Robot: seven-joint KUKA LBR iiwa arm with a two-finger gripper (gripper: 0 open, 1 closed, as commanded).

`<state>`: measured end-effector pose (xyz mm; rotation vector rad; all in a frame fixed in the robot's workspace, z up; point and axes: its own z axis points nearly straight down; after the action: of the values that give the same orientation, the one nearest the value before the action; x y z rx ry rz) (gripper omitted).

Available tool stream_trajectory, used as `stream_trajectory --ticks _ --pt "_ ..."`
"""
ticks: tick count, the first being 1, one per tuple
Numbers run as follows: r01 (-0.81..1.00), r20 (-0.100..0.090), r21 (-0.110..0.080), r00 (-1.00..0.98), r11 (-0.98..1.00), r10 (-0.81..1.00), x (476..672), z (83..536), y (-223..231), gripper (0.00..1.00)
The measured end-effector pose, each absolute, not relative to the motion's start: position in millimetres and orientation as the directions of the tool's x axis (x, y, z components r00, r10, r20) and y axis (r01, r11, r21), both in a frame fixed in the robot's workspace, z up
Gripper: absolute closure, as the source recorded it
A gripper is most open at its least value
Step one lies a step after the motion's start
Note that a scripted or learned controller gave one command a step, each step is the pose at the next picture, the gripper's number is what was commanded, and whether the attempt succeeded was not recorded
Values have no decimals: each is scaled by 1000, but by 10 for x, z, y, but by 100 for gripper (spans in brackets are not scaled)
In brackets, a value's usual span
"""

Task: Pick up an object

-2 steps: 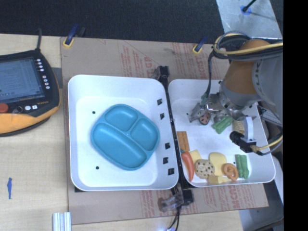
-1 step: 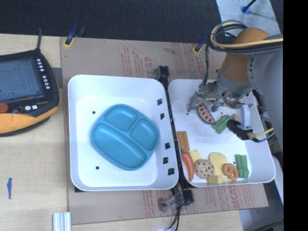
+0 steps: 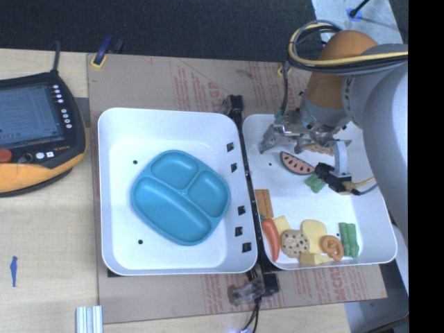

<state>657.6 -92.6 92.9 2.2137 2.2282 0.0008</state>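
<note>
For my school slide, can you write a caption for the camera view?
Robot gripper hovers over the right bin of toy food near a watermelon slice; blue plate sits in the left bin.

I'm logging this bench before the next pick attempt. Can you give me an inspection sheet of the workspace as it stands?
Surface: wooden bench with a cardboard sheet under two white bins.
Job's things: right bin holds a watermelon slice, cookie, pretzel, red pepper and other toy food pieces along its near edge.
Clutter: left bin holds a blue divided plate.
Grippers: gripper low over the right bin's far end, beside the watermelon slice; nothing seen between its fingers.
Cables: yellow and black loop above the wrist.
Surroundings: control tablet on the left; dark floor behind.
</note>
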Motion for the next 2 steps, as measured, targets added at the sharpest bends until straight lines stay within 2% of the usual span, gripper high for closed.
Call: stream_trajectory --ticks 1,2 --pt "1000 -1 -6 -1 1 1000 6347 919 -1166 0" --pt "1000 -1 -4 -4 4 1000 6361 1033 -1167 100"
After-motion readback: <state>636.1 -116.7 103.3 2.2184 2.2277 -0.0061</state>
